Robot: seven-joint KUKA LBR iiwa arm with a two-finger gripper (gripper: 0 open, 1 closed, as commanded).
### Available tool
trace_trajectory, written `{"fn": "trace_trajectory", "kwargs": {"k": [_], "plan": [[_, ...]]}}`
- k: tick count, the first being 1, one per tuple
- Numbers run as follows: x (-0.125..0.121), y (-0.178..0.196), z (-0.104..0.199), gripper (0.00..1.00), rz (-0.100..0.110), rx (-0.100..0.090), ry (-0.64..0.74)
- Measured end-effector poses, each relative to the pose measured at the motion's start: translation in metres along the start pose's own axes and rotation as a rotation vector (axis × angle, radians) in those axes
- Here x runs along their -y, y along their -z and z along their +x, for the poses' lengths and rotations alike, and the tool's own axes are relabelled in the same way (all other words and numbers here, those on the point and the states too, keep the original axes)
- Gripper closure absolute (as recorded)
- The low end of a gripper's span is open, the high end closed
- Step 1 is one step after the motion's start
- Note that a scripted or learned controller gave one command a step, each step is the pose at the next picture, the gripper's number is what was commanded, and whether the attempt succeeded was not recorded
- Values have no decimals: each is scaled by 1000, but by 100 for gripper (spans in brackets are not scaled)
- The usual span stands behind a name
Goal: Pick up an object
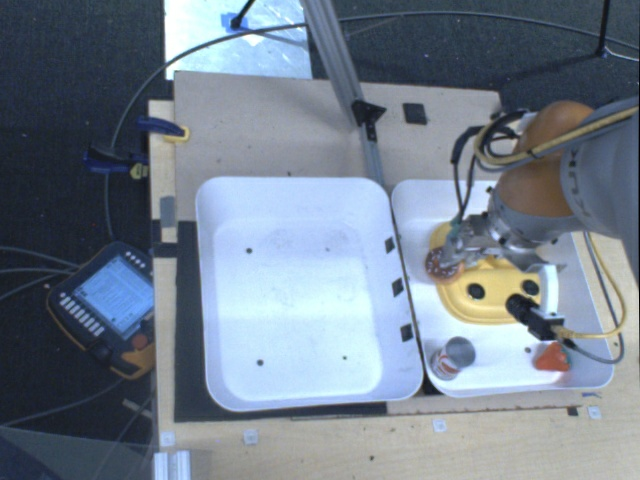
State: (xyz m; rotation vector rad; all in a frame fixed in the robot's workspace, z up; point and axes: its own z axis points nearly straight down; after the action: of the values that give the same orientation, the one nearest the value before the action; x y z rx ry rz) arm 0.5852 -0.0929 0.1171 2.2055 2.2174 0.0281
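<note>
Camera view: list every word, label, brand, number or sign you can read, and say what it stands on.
None can be read.
Handheld pendant left of the bench: its lit screen shows blurred content, too small to read.
Small can in the right bin: any label is too blurred to read.
Left bin and yellow object: no text visible.

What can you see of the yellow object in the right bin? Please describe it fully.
The yellow object looks like smooth moulded plastic, flat and rounded, with dark round holes on its top. It lies in the right bin, near the middle. The arm covers its upper part, so its full outline is hidden. A small brown speckled disc sits at its left edge, seemingly touching it. The tool hangs over that same corner.
</note>
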Motion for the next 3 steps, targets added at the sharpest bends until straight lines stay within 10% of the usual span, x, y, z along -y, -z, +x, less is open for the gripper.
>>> {"fn": "trace_trajectory", "kwargs": {"k": [2,3], "plan": [[5,109,2,100,16,3,-1],[-7,106,50,100,20,1,4]]}}
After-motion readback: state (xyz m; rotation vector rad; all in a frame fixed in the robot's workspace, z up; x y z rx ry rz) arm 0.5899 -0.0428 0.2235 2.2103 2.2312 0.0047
